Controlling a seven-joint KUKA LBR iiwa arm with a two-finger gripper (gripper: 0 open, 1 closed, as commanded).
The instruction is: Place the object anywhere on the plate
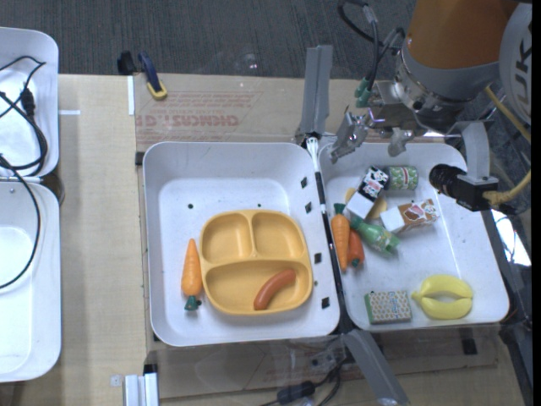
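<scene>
Dark carpet behind wooden bench

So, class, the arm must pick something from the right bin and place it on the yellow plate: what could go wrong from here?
1. The right bin is crowded: the green bottle, carrot and cartons lie touching, so a grasp may catch two things or nudge them.
2. The plate already holds a sausage in its large compartment; a drop there may land on it and roll.
3. The gripper hangs at the bin's far edge, near the divider between the bins.
</scene>
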